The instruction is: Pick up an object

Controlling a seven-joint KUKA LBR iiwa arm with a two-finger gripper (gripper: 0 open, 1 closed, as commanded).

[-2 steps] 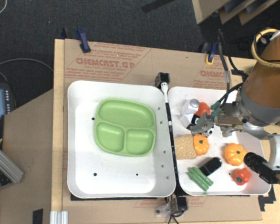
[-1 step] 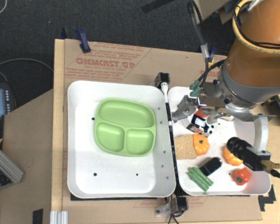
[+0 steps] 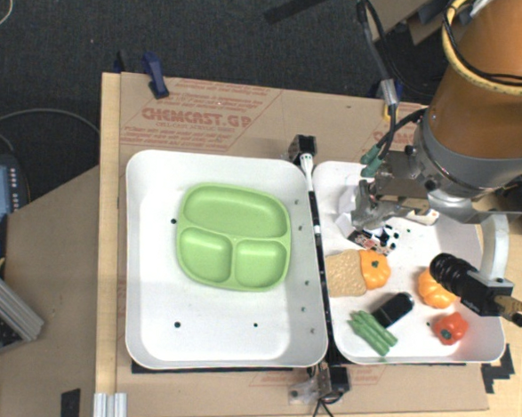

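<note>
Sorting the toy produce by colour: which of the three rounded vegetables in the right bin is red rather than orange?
The red pepper, nearest that bin's front right corner; the other two are orange.

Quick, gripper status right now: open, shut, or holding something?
Gripper: cannot be told. It is low in the right bin, above the small orange pumpkin; nothing is seen held.

One fixed camera looks down from above at a slant, taking in the whole tabletop (image 3: 250, 113) and both white bins (image 3: 150, 267) from mid distance, while the arm (image 3: 492, 94) looms large at the right, nearest the lens
</note>
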